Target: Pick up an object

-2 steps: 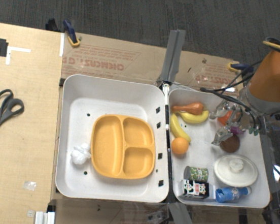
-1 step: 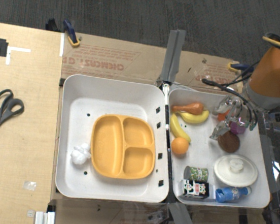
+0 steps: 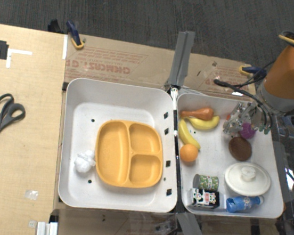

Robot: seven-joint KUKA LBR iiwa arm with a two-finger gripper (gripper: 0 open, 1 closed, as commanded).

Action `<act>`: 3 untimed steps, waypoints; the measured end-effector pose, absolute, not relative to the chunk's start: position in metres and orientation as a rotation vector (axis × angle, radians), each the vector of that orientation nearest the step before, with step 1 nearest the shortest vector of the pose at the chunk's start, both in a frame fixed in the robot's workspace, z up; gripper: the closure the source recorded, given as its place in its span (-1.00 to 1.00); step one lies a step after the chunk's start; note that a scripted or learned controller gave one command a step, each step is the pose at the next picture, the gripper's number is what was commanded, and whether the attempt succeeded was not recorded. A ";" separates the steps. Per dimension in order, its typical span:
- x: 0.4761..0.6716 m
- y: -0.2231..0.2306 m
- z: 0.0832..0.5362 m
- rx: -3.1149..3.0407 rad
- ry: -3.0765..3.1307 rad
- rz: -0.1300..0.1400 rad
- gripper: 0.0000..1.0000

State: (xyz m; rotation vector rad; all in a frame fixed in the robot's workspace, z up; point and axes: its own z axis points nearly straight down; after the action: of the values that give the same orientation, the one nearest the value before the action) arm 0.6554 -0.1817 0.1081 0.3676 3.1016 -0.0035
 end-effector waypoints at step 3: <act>0.653 -0.145 0.094 0.575 3.083 0.000 -1.00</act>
State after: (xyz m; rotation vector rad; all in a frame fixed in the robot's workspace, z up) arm 0.6530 -0.1446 0.0938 0.5748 3.0828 0.0003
